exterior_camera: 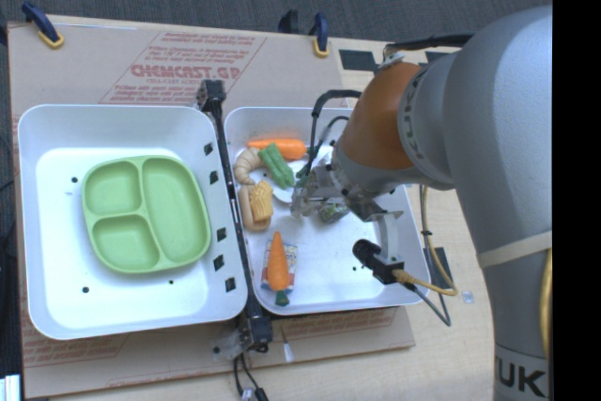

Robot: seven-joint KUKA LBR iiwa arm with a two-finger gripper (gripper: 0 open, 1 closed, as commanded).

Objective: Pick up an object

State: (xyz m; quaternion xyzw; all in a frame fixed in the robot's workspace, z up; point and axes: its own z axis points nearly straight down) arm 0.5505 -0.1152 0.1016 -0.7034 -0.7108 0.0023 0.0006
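Note:
My gripper [313, 199] hangs low over the middle of the right bin [329, 291], with the grey arm and its orange band covering the bin's right side. A dark green lumpy thing [331, 213] lies right under the gripper; whether it is held cannot be told. To the gripper's left lie a corn cob [259, 203], a green vegetable [276, 166], a beige curved piece [246, 166] and an orange carrot [280, 146]. Another carrot [276, 262] rests on a pale wrapper near the bin's front.
The left bin [56, 296] holds a light green divided plate [146, 212]. A black divider with clips [225, 202] runs between the bins. Brown cardboard [141, 61] lies behind them, clamped at the bench's back edge.

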